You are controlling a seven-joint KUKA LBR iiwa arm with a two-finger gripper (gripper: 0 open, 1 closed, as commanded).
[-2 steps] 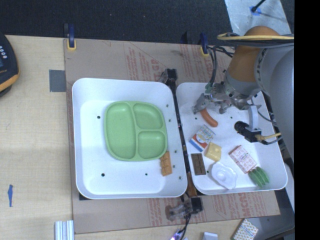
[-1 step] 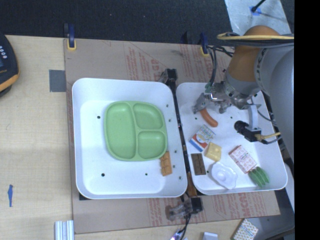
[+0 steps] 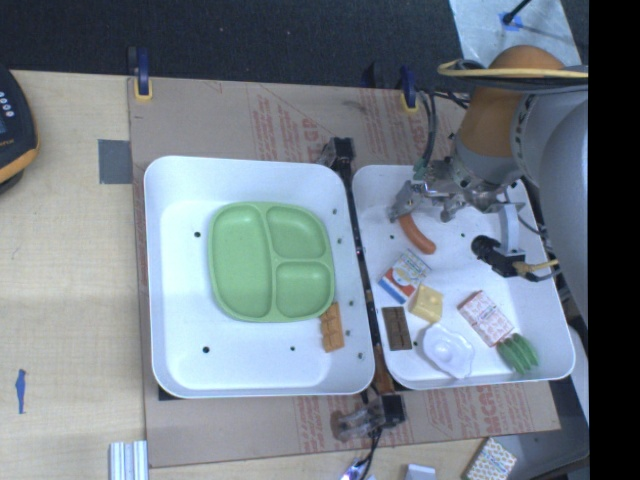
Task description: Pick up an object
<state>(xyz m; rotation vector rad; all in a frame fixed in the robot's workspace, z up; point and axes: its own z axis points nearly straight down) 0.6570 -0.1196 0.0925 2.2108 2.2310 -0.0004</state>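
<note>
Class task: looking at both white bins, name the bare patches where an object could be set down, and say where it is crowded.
Left bin: bare floor borders the green divided plate on its left and front; a small orange-brown piece sits by its near right corner. Right bin: crowded. The hot dog, packets, yellow block, brown bar and green item cluster below the gripper.

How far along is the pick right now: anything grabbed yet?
Nothing looks lifted yet: the hot dog, cheese piece and other items lie on the right bin floor. In hand: the gripper is low at the bin's far end, just above the hot dog. Left: grasping and lifting an object.
</note>
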